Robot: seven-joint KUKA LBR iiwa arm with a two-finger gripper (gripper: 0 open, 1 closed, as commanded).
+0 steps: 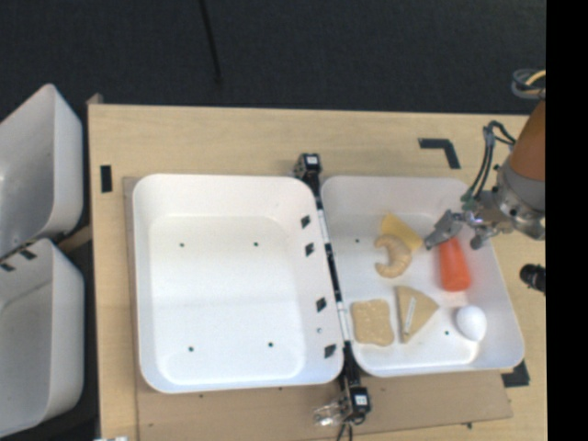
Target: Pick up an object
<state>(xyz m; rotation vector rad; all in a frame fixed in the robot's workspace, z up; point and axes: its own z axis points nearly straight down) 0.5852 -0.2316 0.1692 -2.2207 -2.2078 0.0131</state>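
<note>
Pale wood counter (230, 141) carries two shallow white bins side by side. An orange cylinder (454, 265) lies in the right bin (363, 200) near its far right side, and the jaws (460, 228) hang spread apart just above its upper end, gripping nothing. Left of it sit a yellow wedge (398, 229) and a curved tan piece (395, 255); below lie a tan square (372, 322), a pale triangle (414, 310) and a white egg (470, 322). Beside them stands the left bin (220, 200).

Robotics laboratory test cell: plywood bench (230, 136) carrying two fixed white bins (147, 274), black corner markers (441, 150), dark carpeted floor (276, 35), and industrial arm (528, 163) with exposed cabling.
</note>
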